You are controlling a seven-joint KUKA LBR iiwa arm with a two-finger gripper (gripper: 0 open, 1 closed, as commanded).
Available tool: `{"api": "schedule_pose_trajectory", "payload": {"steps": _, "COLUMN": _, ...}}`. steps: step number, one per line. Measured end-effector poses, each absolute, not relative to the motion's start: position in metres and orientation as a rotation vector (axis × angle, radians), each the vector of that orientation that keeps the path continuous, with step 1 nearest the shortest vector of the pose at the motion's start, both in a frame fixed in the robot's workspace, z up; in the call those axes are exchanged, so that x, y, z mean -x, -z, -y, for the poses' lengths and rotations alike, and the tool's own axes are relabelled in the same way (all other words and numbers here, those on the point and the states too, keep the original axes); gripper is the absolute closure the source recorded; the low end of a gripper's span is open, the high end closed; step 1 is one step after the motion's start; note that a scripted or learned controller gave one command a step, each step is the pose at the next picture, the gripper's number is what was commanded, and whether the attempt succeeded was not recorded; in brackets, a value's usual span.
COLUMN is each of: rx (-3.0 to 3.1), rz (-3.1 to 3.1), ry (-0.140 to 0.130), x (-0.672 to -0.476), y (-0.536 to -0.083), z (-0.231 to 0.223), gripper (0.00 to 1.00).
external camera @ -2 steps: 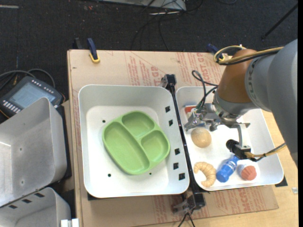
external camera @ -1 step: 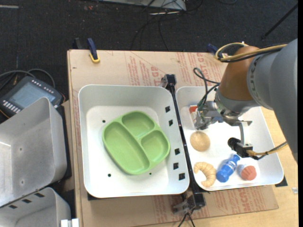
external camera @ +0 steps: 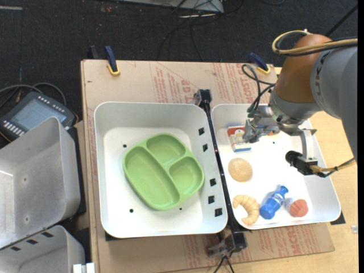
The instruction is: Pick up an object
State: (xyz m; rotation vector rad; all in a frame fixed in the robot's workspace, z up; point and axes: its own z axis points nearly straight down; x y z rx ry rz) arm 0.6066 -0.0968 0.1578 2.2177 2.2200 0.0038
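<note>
- Croissant point(external camera: 246, 207), blue bottle point(external camera: 273, 203) and red ball point(external camera: 298, 208) are lying along the right bin point(external camera: 327, 178) front edge
- Gripper point(external camera: 250, 134) is hovering over a small red-and-white box point(external camera: 239, 139); finger state: cannot tell
- Box is sitting near the bin wall, risking a blocked, slipping grasp

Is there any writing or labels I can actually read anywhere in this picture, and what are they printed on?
Nothing here reads clearly enough to quote.
Red printing on the brown board under the bins: mirrored or upside down, too faint to read.
Small red, white and blue box by the gripper: has a label, too small to read.
Blue bottle: no readable label.
Screen of the device at left: blurred.
</note>
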Motion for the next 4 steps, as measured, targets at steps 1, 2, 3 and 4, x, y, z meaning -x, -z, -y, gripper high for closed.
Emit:
{"api": "schedule_pose_trajectory", "payload": {"steps": 1, "rx": -2.215, "rz": -2.220, "ry": -0.005, "x": -0.617, "y": -0.206, "z": 0.100, "gripper": 1.00}}
{"api": "schedule_pose_trajectory", "payload": {"steps": 2, "rx": -2.214, "rz": -2.220, "ry": -0.006, "x": -0.618, "y": -0.260, "z": 0.100, "gripper": 1.00}}
{"api": "schedule_pose_trajectory", "payload": {"steps": 3, "rx": -2.216, "rz": -2.230, "ry": 0.000, "x": -0.595, "y": -0.265, "z": 0.051, "gripper": 1.00}}
{"api": "schedule_pose_trajectory", "payload": {"steps": 4, "rx": -2.217, "rz": -2.229, "ry": 0.002, "x": -0.571, "y": -0.267, "z": 0.008, "gripper": 1.00}}
